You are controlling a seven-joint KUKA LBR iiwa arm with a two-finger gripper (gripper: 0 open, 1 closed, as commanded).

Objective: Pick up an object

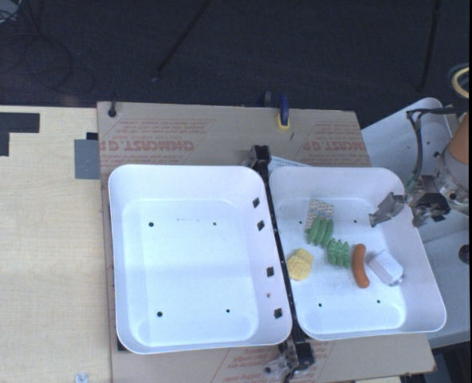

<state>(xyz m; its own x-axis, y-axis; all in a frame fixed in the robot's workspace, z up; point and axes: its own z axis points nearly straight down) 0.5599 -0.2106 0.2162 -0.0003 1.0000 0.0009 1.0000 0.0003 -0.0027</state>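
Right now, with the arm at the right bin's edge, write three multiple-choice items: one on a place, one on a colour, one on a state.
1. Where do the objects lie?
A. left bin
B. right bin
C. the bench

2. What colour is the sausage?
A. blue
B. black
C. orange-red

3. Where is the gripper?
A. above the right bin's right rim
B. down in the left bin
C. over the cardboard

Answers:
B, the corn, sausage and green pieces all sit in the right bin.
C, it shows orange-red on white.
A, it sits by that rim, apart from the objects.
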